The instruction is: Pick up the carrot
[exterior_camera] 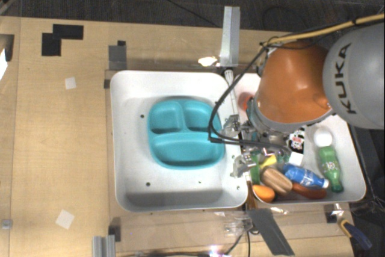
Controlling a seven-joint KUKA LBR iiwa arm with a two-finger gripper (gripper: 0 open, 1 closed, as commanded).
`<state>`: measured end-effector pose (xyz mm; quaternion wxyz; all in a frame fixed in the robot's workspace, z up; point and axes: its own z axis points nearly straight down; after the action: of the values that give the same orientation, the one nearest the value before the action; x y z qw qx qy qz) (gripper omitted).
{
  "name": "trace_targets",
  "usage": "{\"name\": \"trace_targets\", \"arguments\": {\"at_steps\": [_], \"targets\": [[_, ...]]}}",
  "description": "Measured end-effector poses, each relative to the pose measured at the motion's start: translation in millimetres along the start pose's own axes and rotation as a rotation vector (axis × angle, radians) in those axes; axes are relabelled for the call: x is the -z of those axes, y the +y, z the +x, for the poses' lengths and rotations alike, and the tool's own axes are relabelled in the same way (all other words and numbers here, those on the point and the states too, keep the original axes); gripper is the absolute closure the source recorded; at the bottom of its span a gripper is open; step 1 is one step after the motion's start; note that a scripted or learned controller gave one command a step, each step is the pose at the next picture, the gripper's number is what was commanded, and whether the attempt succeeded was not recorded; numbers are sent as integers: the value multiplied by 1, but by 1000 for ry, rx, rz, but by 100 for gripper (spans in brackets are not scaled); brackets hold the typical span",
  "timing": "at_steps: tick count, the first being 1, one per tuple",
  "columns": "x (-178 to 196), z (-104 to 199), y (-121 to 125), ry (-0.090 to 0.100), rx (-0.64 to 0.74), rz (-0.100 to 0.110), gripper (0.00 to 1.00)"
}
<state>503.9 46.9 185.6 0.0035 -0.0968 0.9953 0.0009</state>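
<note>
From the overhead camera view, you see the carrot [263, 192] at the right bin's [354, 180] near-left corner, crowded by toy foods. The gripper [249, 156] hangs just above; you cannot tell its opening. It may snag a neighbour instead.

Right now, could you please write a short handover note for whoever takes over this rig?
Gripper: low over the left end of the right bin, above the pile of toy items; finger state cannot be told.
Carrot: the orange piece at the bin's front left corner, beside the bread roll and the blue bottle.
Left bin: holds the teal divided tray.
Done: arm is over the pile.
Left: grasp the carrot and lift it.
</note>
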Motion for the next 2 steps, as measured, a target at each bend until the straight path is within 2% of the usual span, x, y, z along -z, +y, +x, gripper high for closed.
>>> {"name": "trace_targets", "arguments": {"at_steps": [1, 2], "targets": [[0, -66, -37, -4, 40, 2, 0], [0, -66, -36, -4, 41, 1, 0]]}}
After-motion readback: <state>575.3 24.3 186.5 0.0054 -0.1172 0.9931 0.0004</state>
